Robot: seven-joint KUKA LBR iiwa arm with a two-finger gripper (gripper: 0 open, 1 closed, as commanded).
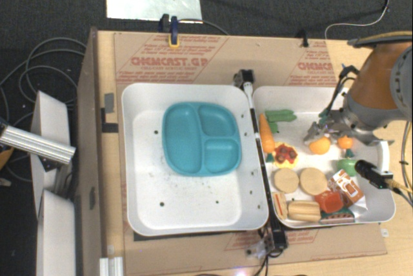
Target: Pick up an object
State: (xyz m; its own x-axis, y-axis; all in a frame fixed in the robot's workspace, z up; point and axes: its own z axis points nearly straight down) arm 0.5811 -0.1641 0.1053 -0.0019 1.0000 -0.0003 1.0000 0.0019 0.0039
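**Two bins, one plate, a heap of toy food**

The left bin [139, 158] holds one smooth teal plate [201, 138] with three compartments. The right bin [387, 207] holds one carrot [266, 132], one green piece [281, 116], two round tan discs [300, 180] and one bread roll [303, 209]. The gripper [324, 133] sits low over an orange ball [319, 146]; whether it grips, I cannot tell

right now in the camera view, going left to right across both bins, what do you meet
left white bin → teal divided plate → carrot → red toy piece → round orange fruit → claw → grey arm with orange band
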